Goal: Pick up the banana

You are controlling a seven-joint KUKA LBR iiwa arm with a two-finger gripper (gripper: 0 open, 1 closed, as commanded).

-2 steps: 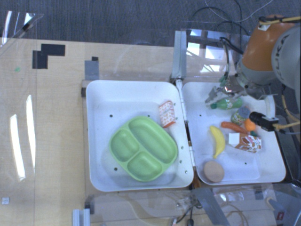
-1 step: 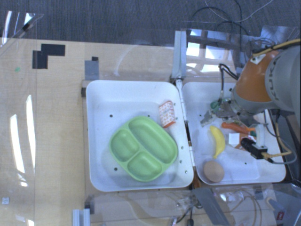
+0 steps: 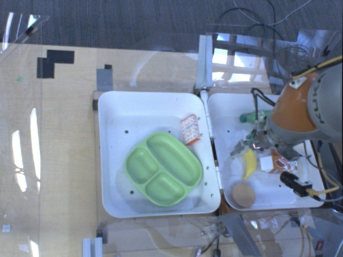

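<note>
Banana yellow, curved, lying in rt bin, under jaws, jaw state unclear

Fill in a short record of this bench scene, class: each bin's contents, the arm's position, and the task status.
left bin: green divided plate, small orange-and-white packet
right bin: banana, round tan object, green item, orange-and-white package
arm: pincer just above the banana's upper end
task status: banana lies in the bin, not lifted
</note>
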